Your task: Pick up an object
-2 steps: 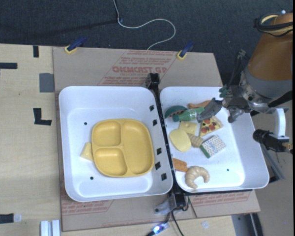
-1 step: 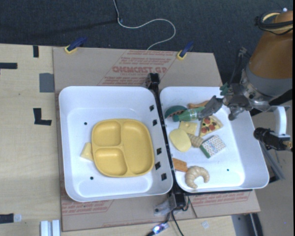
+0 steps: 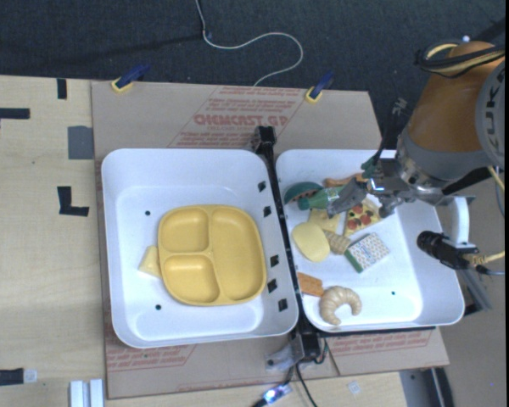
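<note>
Two shallow white bins [image 3: 127, 176]: the left holds one yellow three-compartment plastic plate [image 3: 212, 254]. The right holds one tan toy croissant [image 3: 339, 302] among other toys. The gripper's [image 3: 356, 195] spread cannot be told.

My one camera sits fixed above the bench [image 3: 34, 227], looking down at a slant from far enough to take in both white bins. The left bin [image 3: 123, 176] fills the frame's centre-left, the right bin [image 3: 424, 299] the centre-right. My arm [image 3: 458, 117] enters at the upper right edge. Dark floor [image 3: 85, 15] runs across the top.
</note>
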Controlling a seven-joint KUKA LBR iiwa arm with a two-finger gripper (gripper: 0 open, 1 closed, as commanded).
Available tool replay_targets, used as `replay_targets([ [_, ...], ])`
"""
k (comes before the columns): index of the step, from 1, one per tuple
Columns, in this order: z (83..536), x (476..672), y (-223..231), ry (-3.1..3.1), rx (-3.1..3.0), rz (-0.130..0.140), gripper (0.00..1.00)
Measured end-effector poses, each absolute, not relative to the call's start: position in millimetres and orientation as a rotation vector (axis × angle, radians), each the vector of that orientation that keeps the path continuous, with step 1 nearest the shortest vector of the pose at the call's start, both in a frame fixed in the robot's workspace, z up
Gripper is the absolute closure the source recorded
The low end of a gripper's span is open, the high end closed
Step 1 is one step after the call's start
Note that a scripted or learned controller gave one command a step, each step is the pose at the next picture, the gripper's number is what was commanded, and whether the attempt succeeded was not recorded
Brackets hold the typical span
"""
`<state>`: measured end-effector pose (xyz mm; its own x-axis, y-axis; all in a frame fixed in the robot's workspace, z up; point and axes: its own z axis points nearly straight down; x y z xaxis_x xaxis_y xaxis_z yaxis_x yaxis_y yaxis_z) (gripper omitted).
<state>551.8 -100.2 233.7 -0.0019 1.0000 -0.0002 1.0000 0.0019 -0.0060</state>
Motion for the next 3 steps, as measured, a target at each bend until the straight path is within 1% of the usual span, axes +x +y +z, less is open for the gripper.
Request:
replay_targets([
  [1,189,555.2,-102,-2.22,-2.217,0.007,0.0],
  [2,129,548.8,-107,-2.219,-2.217,0.007,0.0],
  [3,86,550.8,-109,-2.229,-2.228,0.0,0.0],
])
